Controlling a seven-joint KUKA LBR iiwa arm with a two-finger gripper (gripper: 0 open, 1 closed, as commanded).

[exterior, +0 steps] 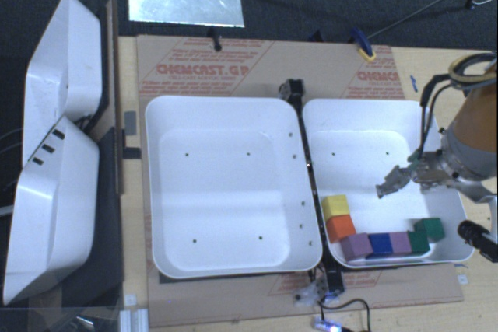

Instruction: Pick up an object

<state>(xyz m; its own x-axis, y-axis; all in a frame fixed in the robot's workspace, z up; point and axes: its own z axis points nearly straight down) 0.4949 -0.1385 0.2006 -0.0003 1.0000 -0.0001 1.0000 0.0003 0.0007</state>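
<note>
My end effector [391, 183] hangs over the right-hand shallow white plastic bin [358, 124], reaching in from the right on my grey arm with its orange band [476, 120]. It sits above bare bin floor, a little up and to the right of the blocks and not touching any of them. I cannot tell how it is set, and nothing is visibly in it.

The things I could pick up are small coloured blocks crowded into the near corner of that bin, probably because they have slid down against its low wall. A yellow cube [336, 206] sits touching an orange cube [340, 227] just below it. From there a row runs right along the bottom rim: a purple block [357, 245], a blue block [380, 244], a paler mauve block [400, 242] and a green block [427, 232].

The left-hand white bin [226, 183] lies alongside on the cardboard-covered surface [202, 66].
</note>
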